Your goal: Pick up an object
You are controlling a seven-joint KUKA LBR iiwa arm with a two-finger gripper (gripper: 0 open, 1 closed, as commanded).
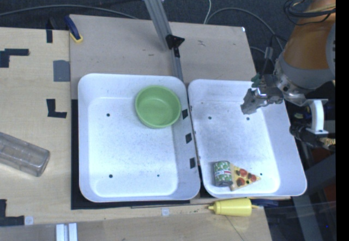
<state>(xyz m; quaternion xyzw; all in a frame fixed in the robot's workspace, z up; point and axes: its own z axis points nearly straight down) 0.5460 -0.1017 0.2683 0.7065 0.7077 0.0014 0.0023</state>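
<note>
Camera view from above: the wooden bench (136, 38) is seen to carry two shallow white plastic bins side by side. The left white bin (109, 180) holds a round green plastic bowl (158, 106) close to its far right corner. The right white bin (229, 98) holds a small green-labelled can (222, 173) and, touching it, a flat toy pizza slice (244, 176), both set against the near edge. A yellow plastic bottle (234, 207) lies on the bench just outside that near edge.

The grey-and-orange arm (308, 49) is reached in over the right bin's right edge, and the gripper (252, 102) is held above bare floor near the far right corner; whether it is apart or closed cannot be told, and nothing is seen held in it. The pick is judged not yet done: no object is grasped. Open floor is left between the gripper and the can, but the can's place by the near wall is judged to leave little clearance there.
</note>
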